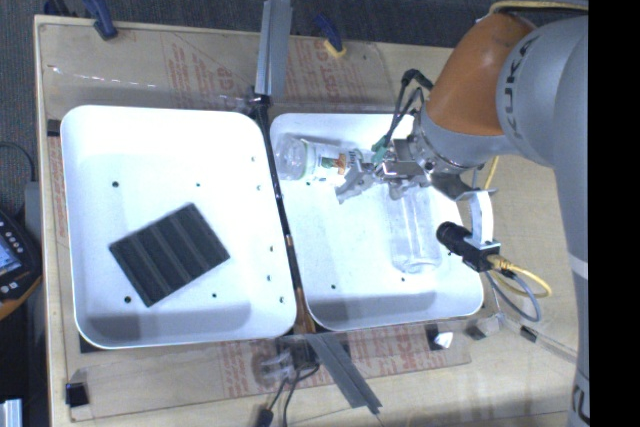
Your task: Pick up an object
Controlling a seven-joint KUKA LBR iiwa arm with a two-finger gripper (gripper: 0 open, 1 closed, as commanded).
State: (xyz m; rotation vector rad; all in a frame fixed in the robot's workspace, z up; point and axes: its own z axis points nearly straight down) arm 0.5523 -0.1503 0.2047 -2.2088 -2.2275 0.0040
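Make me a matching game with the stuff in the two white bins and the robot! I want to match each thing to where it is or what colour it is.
Things:
1. ridged pad
2. clear bottle
3. band on the arm
4. clear bag

Places or colours:
A. orange
B. dark, lying in the left bin
C. lying in the right bin, at its top left
D. lying in the right bin, at its right side

Pairs: 1-B, 2-C, 3-A, 4-D

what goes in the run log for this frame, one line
gripper: over right bin, near clear bottle | left bin: dark ribbed pad | clear plastic piece: right bin
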